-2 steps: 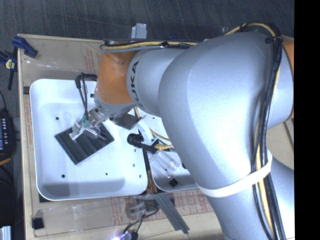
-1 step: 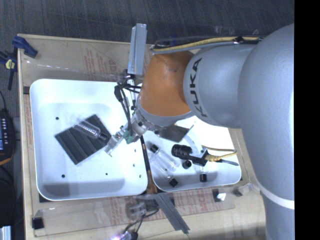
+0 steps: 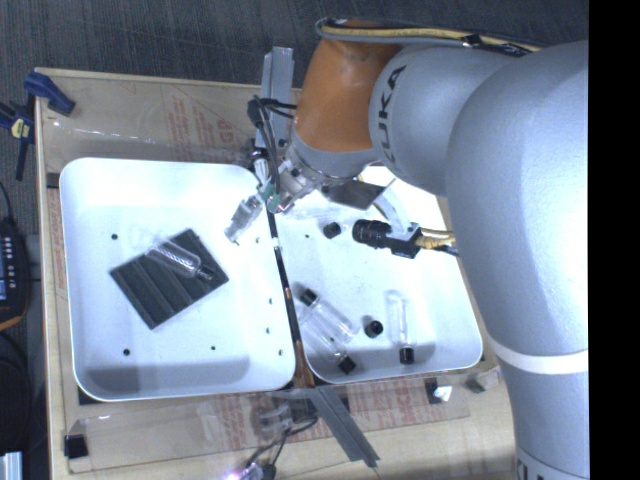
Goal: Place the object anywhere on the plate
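Hovering over the left bin's (image 3: 75,268) upper right corner, the two-finger gripper (image 3: 243,218) has jaws I cannot read, while a clear plastic vial (image 3: 180,258) already lies on the dark ribbed plate (image 3: 160,288), suggesting withdrawal comes next.

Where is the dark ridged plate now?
The dark ridged plate lies in the left bin, near its middle, with a clear vial resting on it.

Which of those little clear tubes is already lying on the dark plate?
The clear tube in the left bin, resting on the dark ribbed plate; the others lie on the right bin's floor.
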Robot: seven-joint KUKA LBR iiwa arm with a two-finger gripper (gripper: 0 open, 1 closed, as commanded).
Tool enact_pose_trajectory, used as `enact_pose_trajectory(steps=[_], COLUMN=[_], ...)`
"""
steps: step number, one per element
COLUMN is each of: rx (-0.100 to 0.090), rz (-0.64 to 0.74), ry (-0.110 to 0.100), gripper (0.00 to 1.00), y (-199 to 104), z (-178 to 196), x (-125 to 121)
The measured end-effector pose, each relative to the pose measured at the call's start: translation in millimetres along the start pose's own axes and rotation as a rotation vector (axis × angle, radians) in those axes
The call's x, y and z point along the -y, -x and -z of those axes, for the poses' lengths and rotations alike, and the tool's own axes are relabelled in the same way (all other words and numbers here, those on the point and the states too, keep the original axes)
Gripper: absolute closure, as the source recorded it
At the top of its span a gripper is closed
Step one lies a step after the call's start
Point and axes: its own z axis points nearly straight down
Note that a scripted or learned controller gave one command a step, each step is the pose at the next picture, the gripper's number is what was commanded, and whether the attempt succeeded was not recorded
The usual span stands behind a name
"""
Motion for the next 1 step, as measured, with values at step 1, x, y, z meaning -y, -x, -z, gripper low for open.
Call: enact_pose_trajectory(steps=[1], rx=[0.001], rz=[-0.189], ry=[0.001], gripper=[0.0], y=[6.5], z=[77.4], x=[-50.1])
